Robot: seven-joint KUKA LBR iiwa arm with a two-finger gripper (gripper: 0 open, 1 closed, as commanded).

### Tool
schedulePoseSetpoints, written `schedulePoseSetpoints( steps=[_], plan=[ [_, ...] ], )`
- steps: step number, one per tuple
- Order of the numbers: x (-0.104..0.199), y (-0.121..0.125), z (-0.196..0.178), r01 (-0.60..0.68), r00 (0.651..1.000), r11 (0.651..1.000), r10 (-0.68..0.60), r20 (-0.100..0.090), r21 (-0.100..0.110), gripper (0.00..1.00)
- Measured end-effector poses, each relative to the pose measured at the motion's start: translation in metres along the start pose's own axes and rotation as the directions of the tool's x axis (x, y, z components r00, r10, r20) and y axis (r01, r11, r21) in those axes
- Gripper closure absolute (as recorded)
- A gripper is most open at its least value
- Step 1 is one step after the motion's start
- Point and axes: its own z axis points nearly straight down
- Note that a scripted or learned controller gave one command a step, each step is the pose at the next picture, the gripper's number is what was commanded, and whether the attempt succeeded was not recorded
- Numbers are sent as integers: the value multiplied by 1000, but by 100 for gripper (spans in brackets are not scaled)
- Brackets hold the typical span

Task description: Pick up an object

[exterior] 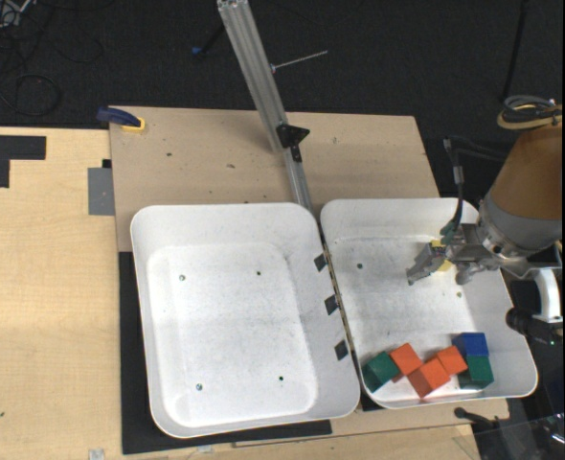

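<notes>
My gripper (438, 276) hangs over the upper right part of the right bin (378, 228), its two grey fingers spread apart and open. A small yellow thing (442, 265) shows between the fingers near their base; whether it touches them I cannot tell. Along the bin's front edge lies a cluster of blocks: a green block (381, 368), an orange block (405, 357), a larger orange block (434, 372), a blue block (471, 343) and a dark green block (478, 370). The gripper stands well above and apart from this cluster.
The left bin (168, 228) sits beside the right one, with black clips (330, 304) along the shared rim. A slanted aluminium rail (259, 75) rises behind the bins. The orange-banded arm (527, 185) comes in from the right.
</notes>
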Motion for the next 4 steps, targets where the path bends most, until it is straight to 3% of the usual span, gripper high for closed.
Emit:
schedulePoseSetpoints(
  steps=[2,3,4],
  plan=[
    [6,3,95,-3,1000,1000,3,1,-8,0],
    [5,3,84,-10,1000,1000,10,-1,-8,100],
    [11,6,39,1,1000,1000,-1,2,-10,100]
  ],
)
